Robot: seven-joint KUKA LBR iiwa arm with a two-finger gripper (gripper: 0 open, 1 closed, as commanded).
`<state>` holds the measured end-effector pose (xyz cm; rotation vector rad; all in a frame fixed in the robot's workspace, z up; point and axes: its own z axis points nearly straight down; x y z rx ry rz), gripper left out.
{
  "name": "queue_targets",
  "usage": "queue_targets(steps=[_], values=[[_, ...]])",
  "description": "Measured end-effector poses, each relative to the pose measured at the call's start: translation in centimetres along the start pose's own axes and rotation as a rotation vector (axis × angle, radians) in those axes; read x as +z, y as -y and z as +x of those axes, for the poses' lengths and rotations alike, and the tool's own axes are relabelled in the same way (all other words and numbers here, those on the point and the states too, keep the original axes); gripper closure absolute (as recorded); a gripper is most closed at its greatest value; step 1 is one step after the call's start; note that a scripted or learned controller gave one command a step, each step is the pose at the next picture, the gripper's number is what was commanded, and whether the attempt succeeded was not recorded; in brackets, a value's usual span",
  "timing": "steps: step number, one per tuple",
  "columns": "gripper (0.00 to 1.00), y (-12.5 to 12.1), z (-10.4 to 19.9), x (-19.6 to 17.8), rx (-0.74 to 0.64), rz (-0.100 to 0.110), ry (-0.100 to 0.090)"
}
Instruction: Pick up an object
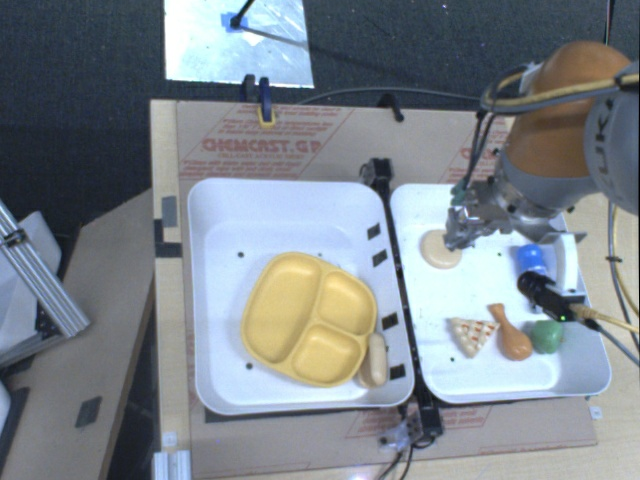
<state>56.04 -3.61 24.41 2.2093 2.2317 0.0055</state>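
Claw (458, 236) low over the rear part of the right shallow white plastic bin (440, 308), hanging from the grey arm with its orange band. Whether the claw is wide or narrow cannot be told; nothing is seen held in it. Nearest item: flat round beige disc (436, 253), lying on the bin floor just to the front-left of the claw, its upper right edge overlapped by the claw tip in this view; contact or a gap cannot be told. Right of the claw, near: small blue rounded plastic piece (530, 259). In front of the claw, apart from it, a row of three: pale triangular toy pizza slice (470, 334), brown toy chicken drumstick (511, 334) just beside it, green round toy (548, 336) at the row's right end. Well left of the claw, across the divider, the left shallow white plastic bin (230, 228) bears a yellow three-compartment plastic plate (310, 318), with a tan oblong toy bread roll (375, 360) touching the plate's front right corner.
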Motion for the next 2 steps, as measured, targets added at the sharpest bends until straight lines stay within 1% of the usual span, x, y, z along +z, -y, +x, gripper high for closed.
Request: queue_targets(steps=[1, 2], values=[[1.00, 0.5, 6.2, 0.0, -0.001, 0.002, -0.001], [1.00, 0.0, 12.1, 1.1, 0.000, 0.002, -0.001]])
